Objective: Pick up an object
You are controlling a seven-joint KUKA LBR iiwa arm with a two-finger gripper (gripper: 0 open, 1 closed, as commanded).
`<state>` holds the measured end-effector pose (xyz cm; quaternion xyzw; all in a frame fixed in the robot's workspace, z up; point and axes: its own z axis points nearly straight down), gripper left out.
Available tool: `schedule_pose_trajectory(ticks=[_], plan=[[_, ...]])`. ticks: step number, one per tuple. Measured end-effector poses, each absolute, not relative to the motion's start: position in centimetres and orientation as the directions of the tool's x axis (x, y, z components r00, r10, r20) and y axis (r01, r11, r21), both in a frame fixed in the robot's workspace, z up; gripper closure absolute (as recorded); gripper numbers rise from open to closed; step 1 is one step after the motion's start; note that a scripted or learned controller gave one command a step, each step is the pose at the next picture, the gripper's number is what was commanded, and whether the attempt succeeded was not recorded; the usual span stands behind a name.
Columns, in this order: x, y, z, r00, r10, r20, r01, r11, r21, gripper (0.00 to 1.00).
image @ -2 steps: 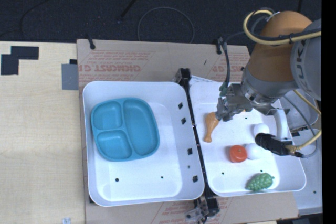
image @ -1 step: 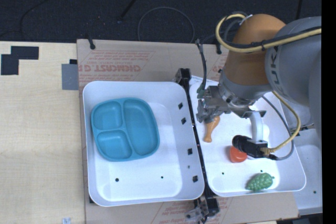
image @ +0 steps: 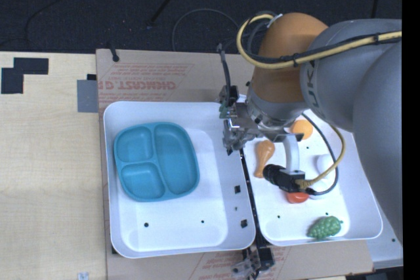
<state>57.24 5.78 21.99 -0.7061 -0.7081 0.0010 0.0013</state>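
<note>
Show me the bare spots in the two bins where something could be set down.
Left bin: a bare strip between the blue divided plate and the near rim. Right bin: bare floor left of the green toy, near the front rim. Crowded under the arm, around the orange piece and red piece.

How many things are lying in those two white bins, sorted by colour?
Blue: 1, the divided plate
Orange or tan: 2, the drumstick-shaped toy and the orange piece
Red: 1, the small red piece
Green: 1, the bumpy green toy
Total: 5 visible
</note>
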Motion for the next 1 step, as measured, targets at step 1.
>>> schedule_pose_trajectory(ticks=[1], plan=[[58.11, 11.05, 21.38, -0.003, 1.000, 0.000, 1.000, 0.003, -0.003, 1.00]])
